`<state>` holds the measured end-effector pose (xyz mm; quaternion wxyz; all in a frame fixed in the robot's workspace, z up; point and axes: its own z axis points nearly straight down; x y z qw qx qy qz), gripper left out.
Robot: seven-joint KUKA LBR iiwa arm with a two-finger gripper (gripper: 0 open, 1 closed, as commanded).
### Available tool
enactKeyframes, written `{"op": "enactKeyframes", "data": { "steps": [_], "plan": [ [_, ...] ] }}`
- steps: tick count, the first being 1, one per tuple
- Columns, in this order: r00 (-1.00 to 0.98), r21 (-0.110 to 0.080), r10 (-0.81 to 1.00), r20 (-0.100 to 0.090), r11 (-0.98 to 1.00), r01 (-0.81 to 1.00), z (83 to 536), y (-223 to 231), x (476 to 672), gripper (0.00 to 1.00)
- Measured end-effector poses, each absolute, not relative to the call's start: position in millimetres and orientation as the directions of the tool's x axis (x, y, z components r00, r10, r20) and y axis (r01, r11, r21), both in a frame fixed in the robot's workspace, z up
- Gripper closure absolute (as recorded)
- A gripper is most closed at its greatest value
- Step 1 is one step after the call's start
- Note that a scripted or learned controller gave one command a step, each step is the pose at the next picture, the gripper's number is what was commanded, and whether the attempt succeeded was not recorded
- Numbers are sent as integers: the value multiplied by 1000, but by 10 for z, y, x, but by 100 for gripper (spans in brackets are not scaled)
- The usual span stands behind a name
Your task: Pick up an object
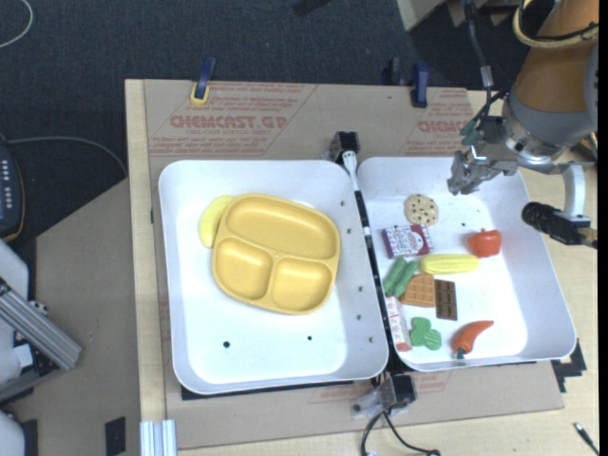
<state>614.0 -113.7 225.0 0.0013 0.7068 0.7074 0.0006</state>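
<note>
Gripper (463, 180) hovers above right bin (541, 283); cookie (420, 209) nearby

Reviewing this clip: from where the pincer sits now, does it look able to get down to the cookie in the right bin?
Probably yes. The pincer hangs over the right bin's far end, and the cookie lies just beside it, apart from the other toys with nothing over it.

Robotics lab. Clamped board surface (285, 112), two white bins (190, 255), toy food (418, 274). Loose cables (399, 435), dark carpet (142, 27).
</note>
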Motion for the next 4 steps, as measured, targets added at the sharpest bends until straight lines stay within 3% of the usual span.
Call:
{"op": "enactKeyframes", "data": {
  "steps": [2, 3, 4],
  "plan": [
    [-6, 1, 1000, 1, 6, 1000, 2232, -22, 6216, 100],
    [-4, 2, 1000, 1, 4, 1000, 2354, 360, 6134, 100],
    [-1, -1, 1000, -1, 1, 1000, 2175, 338, 6218, 100]
  ]
}}
